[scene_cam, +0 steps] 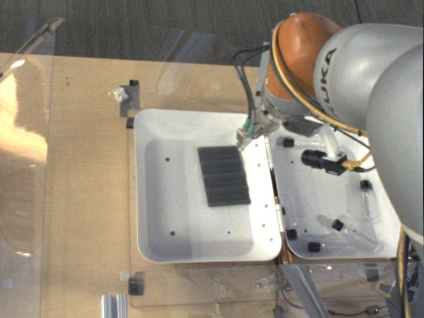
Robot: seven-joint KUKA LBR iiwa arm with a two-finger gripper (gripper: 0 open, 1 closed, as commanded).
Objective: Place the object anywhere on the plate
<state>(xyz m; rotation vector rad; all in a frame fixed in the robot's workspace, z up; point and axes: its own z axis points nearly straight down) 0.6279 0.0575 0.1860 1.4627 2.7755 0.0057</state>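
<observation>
Camera view: two shallow white bins sat side by side on the wooden bench (79,177); L bin (159,197) toward 9 o'clock, R bin (305,197) toward 3 o'clock, rims touching.

The plate (224,175), a dark ribbed rectangle, lay flat on the L bin's floor, off centre toward 3 o'clock; its long side ran approx 12 to 6 w/ a slight tilt.

The grey arm (371,71) stretched in from 3 o'clock, its orange band (301,42) at approx 1 o'clock of the frame. The gripper (246,134) hung at the L bin's 1 o'clock corner, by the shared rim; its tip stood just beside the plate's 1 o'clock corner, and contact couldn't be told. Claw state: couldn't tell whether released or clenched, as the tip was small & partly hidden under the wrist. A greenish speck (247,126) showed at the tip; held thing or part of the tool, couldn't tell.

In the R bin, a clear tube (366,201) lay near the 3 o'clock wall; small black bits (338,225) lay scattered at 11, 7, 6 & 5 o'clock. Which of these was the task's object couldn't be told.

On the bench, a small black block (132,101) sat off the L bin's 11 o'clock corner; another black block (136,284) sat off its 7 o'clock corner.
</observation>
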